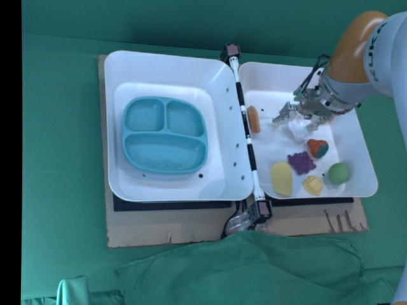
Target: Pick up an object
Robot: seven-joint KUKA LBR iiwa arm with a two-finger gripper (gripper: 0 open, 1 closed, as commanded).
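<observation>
The arm (365,49) comes in from the right side and its tool (297,114) is low inside the right bin (270,81). The fingers are spread apart, one pointing left and one to the right, and nothing is between them, so the tool is released. Just under it lies a small white crumpled thing (297,131), very close to the fingers; I cannot tell if they touch it.

In the same bin there are more small objects. An orange piece (254,119) lies near the left wall, beside the divider (245,122) between the two bins. A red toy with a green part (317,148) is just below and right of the white thing. A purple toy (301,162) is beside it. Along the front wall lie a long yellow piece (281,178), a smaller yellow piece (312,185) and a green ball (338,173).

The left bin (121,68) holds a blue plate (165,135) with three compartments. Both bins stand on the counter (57,138), which has a green cover.
</observation>
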